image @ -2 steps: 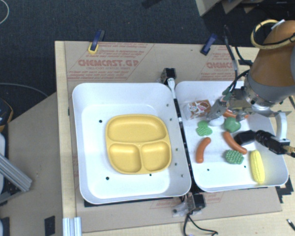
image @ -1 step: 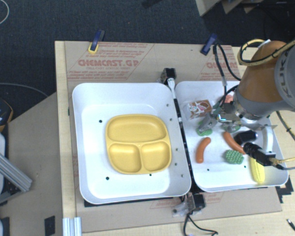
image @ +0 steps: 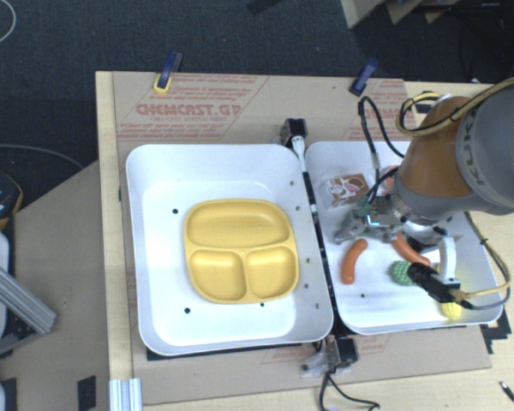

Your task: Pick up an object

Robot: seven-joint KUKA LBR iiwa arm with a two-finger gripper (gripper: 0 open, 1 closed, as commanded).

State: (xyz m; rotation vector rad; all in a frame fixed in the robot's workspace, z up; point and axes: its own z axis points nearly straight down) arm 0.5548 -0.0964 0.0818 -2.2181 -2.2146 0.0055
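Well, the gripper [image: 366,223] is low in the right bin [image: 385,315], just above the orange sausage [image: 352,261]; whether it's clamped or loose, I cannot tell. Nothing looks lifted, so the pick remains undone.

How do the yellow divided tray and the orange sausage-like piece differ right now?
The yellow tray lies in the left bin; the orange sausage lies in the right bin, just below the pincer.
The tray is far larger, a broad rounded dish with three compartments; the sausage is a small, slim, slightly curved piece.
The tray is pale yellow; the sausage is orange-red.
Both rest on a white bin floor.
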